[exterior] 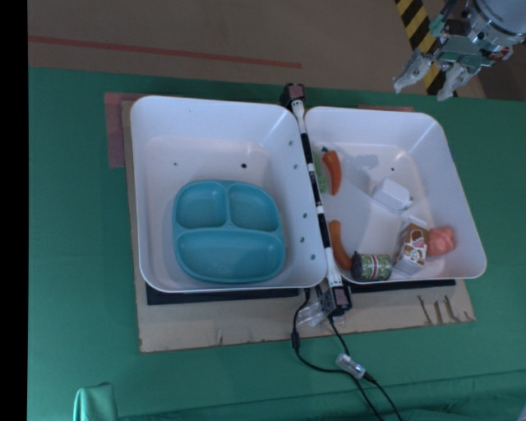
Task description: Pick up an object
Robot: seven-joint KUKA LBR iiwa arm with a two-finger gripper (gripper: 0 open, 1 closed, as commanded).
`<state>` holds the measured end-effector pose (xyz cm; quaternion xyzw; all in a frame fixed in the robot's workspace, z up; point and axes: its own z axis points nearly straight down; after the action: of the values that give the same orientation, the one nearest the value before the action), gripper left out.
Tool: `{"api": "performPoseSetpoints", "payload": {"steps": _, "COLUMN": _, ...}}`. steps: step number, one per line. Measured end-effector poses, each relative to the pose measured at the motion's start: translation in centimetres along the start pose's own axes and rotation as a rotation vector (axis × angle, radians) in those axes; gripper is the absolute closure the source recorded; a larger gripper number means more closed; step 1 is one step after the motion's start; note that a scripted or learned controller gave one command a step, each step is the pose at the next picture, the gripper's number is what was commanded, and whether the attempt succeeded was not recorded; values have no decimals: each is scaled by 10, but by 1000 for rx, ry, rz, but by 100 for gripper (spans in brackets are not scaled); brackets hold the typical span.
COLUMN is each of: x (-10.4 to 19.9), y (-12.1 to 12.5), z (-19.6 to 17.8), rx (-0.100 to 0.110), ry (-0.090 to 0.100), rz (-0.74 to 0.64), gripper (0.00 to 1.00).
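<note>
At the upper right of the frame the gripper (pixel 430 82) hangs with fingers spread, holding nothing, above the right bin (pixel 448 156) with its carrot (pixel 332 171).

- Green worktop (pixel 74 247) under a cardboard sheet (pixel 230 329).
- Beyond the worktop, brown floor (pixel 205 29) with a red line (pixel 164 51).
- Yellow-black hazard stripes (pixel 415 25) past the worktop's far right.

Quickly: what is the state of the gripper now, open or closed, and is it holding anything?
Gripper: open, fingers spread, nothing between them; it hangs above the bench beyond the right bin.
</note>
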<state>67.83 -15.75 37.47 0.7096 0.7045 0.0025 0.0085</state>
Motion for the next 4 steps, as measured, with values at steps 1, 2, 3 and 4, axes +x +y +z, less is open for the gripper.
{"api": "performPoseSetpoints", "payload": {"steps": 1, "x": -24, "y": 22, "z": 14, "rx": 1, "ry": -3, "rz": 1, "gripper": 0}}
{"api": "performPoseSetpoints", "payload": {"steps": 2, "x": -25, "y": 24, "z": -7, "rx": -15, "ry": -10, "rz": 5, "gripper": 100}}
{"api": "performPoseSetpoints", "payload": {"steps": 3, "x": -25, "y": 24, "z": -7, "rx": -14, "ry": -10, "rz": 5, "gripper": 0}}
{"api": "performPoseSetpoints", "payload": {"steps": 4, "x": -25, "y": 23, "z": 21, "rx": 7, "ry": -1, "rz": -2, "gripper": 0}}
